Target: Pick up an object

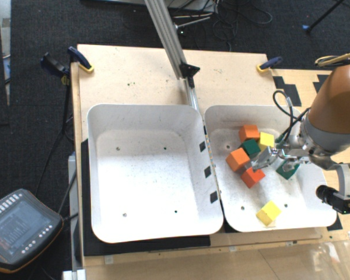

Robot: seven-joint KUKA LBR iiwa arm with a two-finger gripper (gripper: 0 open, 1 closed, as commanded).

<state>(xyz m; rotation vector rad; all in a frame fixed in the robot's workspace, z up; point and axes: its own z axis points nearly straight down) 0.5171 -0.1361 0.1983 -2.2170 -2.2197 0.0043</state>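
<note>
Overhead view of the bench, left to right. A grey teach pendant (14, 229) with a screen and keypad lies on the dark carpet. The bench top (140, 74) is pale, speckled board with a yellow-tipped blue clamp (81, 60) at each far corner. The left bin (105, 118) is a shallow white tray with rounded corners, faintly speckled floor and small dark holes. A ribbed aluminium bar (163, 25) slants down to the seam between the bins. In the right bin (233, 214), matt hard-edged blocks cluster at mid-floor: an orange cube (238, 159), a green block (252, 148) touching it, a second orange block (249, 132) behind, a yellow cube (266, 139), and a red cube (252, 177) in front. The gripper (267, 158) sits low amid this cluster; whether its jaws are closed or parted cannot be told. A dark green block (288, 169) lies just right of it. A lone yellow cube (268, 213) rests near the front wall, bare floor around it. The grey arm (332, 112) overhangs the right rim.
</note>
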